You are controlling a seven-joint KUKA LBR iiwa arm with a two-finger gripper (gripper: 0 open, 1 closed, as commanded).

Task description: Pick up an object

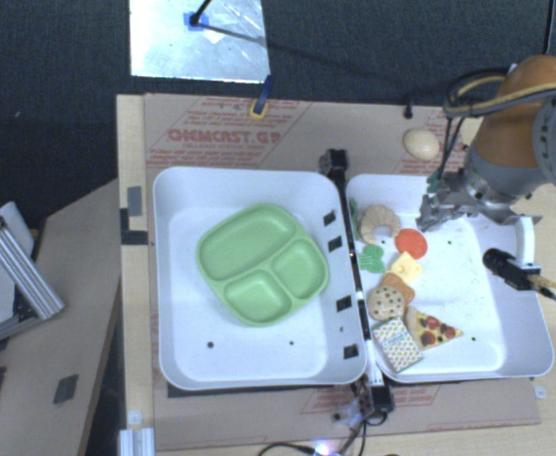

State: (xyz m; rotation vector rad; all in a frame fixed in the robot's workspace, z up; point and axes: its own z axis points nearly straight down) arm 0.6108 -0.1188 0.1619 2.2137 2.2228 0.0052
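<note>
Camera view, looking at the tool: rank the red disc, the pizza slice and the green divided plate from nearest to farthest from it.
Measured from the tool over the right bin:
1. Red disc, just below and left of it in the right bin.
2. Pizza slice, toward the right bin's near edge.
3. Green divided plate, across the divider in the left bin.

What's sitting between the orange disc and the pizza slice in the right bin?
In the camera view, a yellow cheese wedge lies just below the orange disc, and beside it a brown cookie sits above and left of the pizza slice.
</note>
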